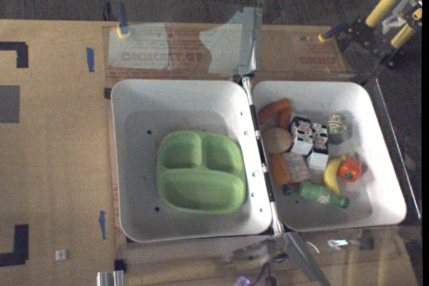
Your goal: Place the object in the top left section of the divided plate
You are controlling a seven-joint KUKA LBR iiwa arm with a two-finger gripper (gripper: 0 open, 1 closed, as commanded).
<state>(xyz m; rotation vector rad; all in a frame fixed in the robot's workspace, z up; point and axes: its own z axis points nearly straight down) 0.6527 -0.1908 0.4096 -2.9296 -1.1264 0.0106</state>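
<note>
A wooden counter (53, 144) carries two shallow white bins side by side. In the left bin (134, 110) a green divided plate (201, 192) lies flat, near the middle. It has two small sections along its far side and one wide section nearer the camera. Its top left section (179, 149) is on the side away from the other bin.

The right bin (379, 201) holds a huddle of toy groceries. An orange-brown sausage (275, 110) lies at the far left. Just beside it is a round tan lump (276, 139). Next come two black-and-white cartons (310, 134) and a small clear jar (337, 125). Nearer the camera lie a yellow banana (332, 174), touching an orange-red piece (349, 169), and a green bottle (322, 195) on its side.

I cannot tell whether the pincer is spread or pressed together.
</note>
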